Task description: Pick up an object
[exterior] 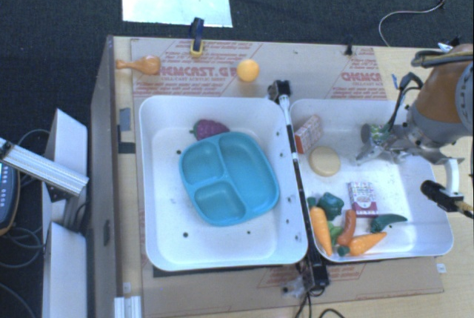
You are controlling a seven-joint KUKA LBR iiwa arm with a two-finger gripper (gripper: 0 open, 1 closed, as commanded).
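The grey two-finger gripper (372, 143) hangs low over the right white bin (433, 246), holding nothing, its opening impossible to judge, with the round beige disc (324, 161) just beside it toward the bins' divider, the nearest thing to pick.

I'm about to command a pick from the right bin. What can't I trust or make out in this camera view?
- Gripper: small and blurred over the right bin; whether it grips anything cannot be told.
- Arm: cut off by the right edge.
- Purple object: partly hidden behind the blue divided plate; identity unclear.
- Green items beside the carrots: overlapping, too small to name.
- Small carton: print unreadable.
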